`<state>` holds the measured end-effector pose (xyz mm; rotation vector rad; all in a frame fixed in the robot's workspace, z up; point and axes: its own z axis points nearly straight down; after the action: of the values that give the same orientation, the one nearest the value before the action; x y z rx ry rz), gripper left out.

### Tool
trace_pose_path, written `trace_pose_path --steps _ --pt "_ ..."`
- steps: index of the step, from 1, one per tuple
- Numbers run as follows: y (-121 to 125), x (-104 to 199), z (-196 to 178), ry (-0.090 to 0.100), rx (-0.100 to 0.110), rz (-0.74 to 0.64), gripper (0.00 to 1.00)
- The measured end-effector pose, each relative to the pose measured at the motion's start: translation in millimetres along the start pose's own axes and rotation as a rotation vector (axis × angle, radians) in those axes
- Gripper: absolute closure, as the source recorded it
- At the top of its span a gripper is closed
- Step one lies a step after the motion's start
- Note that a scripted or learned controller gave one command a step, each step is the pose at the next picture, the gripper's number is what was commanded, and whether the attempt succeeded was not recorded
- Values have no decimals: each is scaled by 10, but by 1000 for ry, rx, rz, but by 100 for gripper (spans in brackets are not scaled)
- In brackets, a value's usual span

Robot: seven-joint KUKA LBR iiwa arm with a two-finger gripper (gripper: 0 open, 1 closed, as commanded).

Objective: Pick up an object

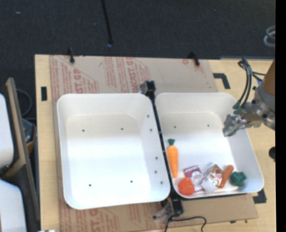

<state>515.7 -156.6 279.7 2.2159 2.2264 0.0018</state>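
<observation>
Cluster of small items at the near edge of the right bin (239,144): carrot (172,158), red piece (186,186), wrapped packets (203,177), green piece (238,178). 2 white bins sit side by side on printed cardboard (104,74) over a pale wooden bench (41,144), with dark floor (143,18) beyond. Gripper (231,124) hangs at the right bin's far right wall, well apart from the items, its state impossible to tell.

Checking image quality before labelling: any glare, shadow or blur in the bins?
Camera view: even, soft light; white bins bright, nearly washed out, no hard glare. Faint shadow along the left bin's inner walls. Whole frame is slightly soft; the carrot reads clearly, the clutter beside it blurs together. Gripper too blurred to read.
</observation>
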Motion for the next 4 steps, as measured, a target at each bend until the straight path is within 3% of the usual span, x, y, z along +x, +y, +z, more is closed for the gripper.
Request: trace_pose_path --steps 4 --pt "659 1980 253 0 2 2 100"
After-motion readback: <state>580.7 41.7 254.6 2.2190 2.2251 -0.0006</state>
